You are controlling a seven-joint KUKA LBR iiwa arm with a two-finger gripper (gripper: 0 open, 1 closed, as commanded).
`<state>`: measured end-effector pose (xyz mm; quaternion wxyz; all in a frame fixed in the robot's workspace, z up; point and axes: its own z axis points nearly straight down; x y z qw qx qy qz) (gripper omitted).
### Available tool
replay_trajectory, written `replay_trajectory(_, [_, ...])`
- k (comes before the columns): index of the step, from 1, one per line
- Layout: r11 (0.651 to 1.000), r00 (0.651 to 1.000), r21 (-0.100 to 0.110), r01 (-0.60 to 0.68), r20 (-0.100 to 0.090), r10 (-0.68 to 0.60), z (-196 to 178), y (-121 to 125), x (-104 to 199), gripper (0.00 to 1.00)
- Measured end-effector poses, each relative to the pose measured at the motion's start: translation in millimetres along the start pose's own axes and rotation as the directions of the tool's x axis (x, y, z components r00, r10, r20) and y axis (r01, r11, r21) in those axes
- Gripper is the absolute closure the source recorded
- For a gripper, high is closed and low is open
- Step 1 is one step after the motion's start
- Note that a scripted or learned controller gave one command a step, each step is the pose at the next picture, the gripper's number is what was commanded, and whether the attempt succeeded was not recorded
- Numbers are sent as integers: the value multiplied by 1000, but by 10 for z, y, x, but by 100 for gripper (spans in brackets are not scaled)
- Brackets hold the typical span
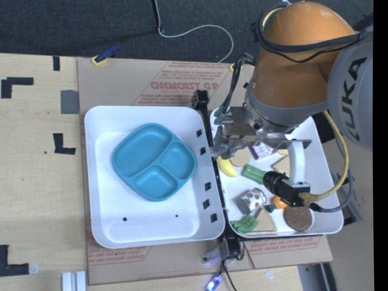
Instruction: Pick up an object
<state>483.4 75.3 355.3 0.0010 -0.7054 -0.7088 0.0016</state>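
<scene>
My gripper [229, 143] hangs low over the far left part of the right bin [324, 162], under the big orange and grey arm. Just below it lies a yellow banana-shaped piece [227, 167]. To the right of that piece is a green oblong object [254, 174]. A purple and white packet [264, 151] lies close beside the gripper. Nearer the front lie a grey and white object [251, 200], a green leafy piece [245, 225] and a brown round disc [298, 219]. The arm hides the bin's far part.
The left bin [103, 126] holds a blue divided plate [154, 161]. A black-marked divider wall [209, 180] separates the two bins. Both bins rest on a cardboard sheet [145, 80] on the bench. A white cable [194, 32] trails across the dark floor behind.
</scene>
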Motion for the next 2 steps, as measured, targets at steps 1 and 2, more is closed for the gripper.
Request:
replay_trajectory(1, [1000,1000,10,-7,2,7,1093,-15,-186,100])
replay_trajectory(2, [1000,1000,-21,-2,-4,2,-674,12,-205,100])
